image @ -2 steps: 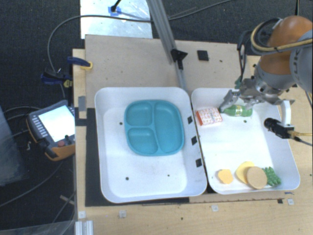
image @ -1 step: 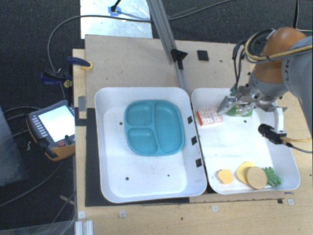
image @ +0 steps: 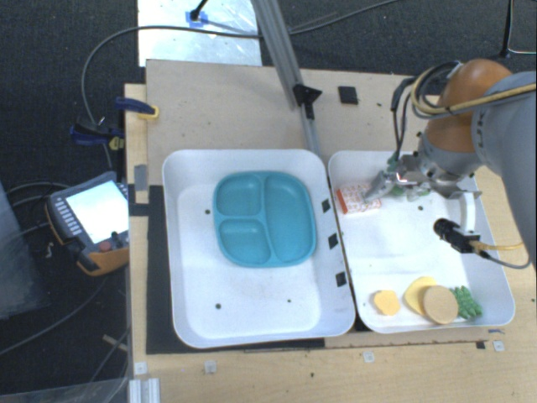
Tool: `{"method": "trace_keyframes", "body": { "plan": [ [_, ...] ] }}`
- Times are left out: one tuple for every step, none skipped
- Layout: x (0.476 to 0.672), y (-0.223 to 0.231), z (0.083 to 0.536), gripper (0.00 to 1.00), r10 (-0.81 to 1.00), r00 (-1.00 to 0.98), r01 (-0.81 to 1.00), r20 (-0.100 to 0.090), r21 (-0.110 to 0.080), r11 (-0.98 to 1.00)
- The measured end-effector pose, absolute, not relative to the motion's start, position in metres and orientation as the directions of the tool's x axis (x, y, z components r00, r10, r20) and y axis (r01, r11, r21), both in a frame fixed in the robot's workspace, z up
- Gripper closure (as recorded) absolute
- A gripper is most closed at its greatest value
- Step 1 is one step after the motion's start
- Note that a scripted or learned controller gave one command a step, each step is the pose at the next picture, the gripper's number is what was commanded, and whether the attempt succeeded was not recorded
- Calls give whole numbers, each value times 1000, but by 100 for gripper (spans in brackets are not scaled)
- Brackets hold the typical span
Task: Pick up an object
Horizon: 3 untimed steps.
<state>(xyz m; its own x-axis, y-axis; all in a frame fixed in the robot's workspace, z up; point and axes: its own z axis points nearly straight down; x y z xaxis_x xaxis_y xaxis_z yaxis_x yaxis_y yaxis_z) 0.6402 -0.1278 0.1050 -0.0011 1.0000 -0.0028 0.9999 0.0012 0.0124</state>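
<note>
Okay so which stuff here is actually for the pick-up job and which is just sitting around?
For the job:
- gripper, low in the right bin
- red and white packet by the gripper
- small yellow round piece
- yellow piece
- tan round piece
- green piece

Lying about:
- blue divided plate in the left bin
- handheld screen off the bench
- blue and yellow clamp
</note>
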Motion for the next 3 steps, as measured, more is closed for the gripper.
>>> {"method": "trace_keyframes", "body": {
  "plan": [
    [641, -126, 115, 100, 1000, -1, 1000, 0, 16, 1],
    [647, -131, 161, 100, 1000, -4, 1000, -1, 6, 4],
    [649, -131, 210, 100, 1000, -5, 1000, -1, 8, 5]
  ]
}}
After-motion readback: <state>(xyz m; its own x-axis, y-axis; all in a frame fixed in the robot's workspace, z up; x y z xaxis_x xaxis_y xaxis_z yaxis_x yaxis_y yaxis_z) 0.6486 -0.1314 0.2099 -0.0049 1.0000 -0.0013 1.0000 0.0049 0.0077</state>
